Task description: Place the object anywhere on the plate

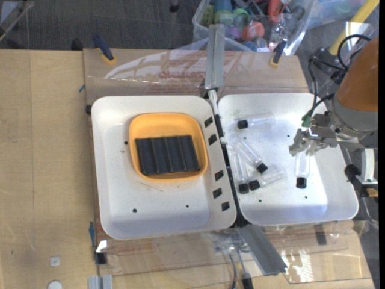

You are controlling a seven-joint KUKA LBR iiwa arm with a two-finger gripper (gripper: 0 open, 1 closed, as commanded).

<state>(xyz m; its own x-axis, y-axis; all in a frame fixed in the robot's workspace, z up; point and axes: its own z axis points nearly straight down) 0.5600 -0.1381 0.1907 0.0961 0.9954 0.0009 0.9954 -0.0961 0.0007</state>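
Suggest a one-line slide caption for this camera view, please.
Arm's hand poised over clear tubes in right bin; yellow plate waits in left bin.
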